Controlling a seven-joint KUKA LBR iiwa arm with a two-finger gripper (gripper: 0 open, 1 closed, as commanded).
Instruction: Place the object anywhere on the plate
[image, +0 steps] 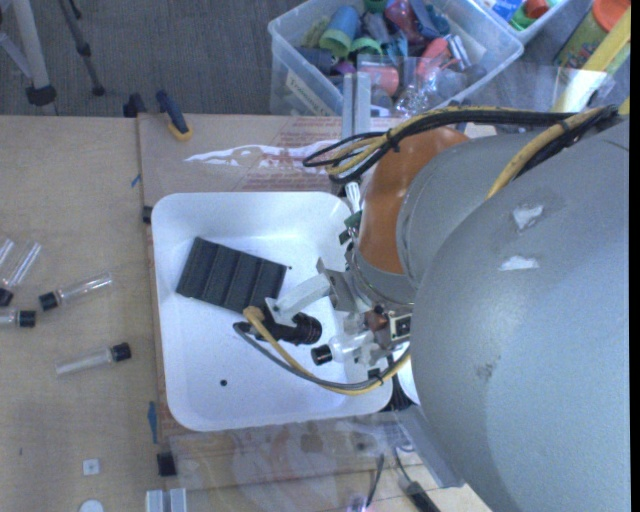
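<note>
The dark ribbed block (232, 275) lies left of the end effector (352, 335), long axis pointing toward it; grip state unreadable.

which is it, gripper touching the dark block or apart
Cannot tell. In the camera view the gripper sits by the right corner of the block; neither contact nor gap shows plainly.

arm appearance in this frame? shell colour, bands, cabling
The arm has a smooth, rounded grey shell with a few pale glints on it. An orange band rings it above the wrist. Yellow and black cables run in a bundle along its upper side and across the band.
</note>
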